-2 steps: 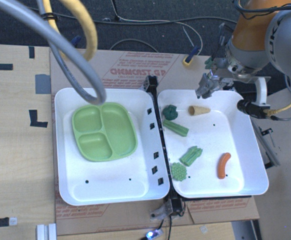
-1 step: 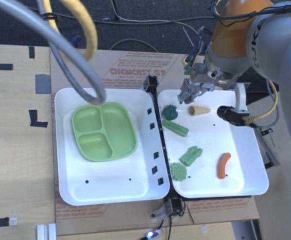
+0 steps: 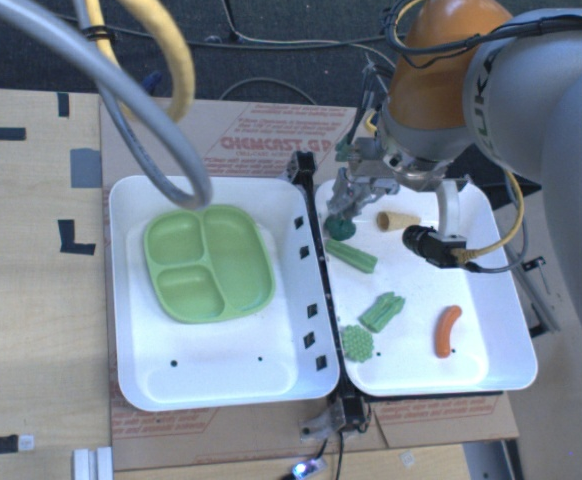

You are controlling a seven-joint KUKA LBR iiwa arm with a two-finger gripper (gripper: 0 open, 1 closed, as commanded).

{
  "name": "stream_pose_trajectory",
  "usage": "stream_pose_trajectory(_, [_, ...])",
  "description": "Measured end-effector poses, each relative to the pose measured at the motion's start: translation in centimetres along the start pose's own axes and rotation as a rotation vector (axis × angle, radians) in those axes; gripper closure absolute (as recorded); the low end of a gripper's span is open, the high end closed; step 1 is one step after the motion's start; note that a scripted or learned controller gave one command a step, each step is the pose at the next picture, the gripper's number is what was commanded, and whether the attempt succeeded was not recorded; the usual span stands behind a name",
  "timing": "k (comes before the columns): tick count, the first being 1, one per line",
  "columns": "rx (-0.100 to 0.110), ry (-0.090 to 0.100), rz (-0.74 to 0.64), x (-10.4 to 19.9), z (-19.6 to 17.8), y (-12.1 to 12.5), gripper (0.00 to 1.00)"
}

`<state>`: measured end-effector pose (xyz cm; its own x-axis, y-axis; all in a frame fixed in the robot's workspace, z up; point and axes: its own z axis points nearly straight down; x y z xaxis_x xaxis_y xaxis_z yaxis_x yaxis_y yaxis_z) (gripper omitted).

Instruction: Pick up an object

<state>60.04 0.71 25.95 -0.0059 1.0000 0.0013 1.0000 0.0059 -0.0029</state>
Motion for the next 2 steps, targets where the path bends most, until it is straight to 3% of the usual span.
stream_pose_trajectory(2, [0.001, 0.000, -0.001, 9.1, 1.2, -4.4, 1.00])
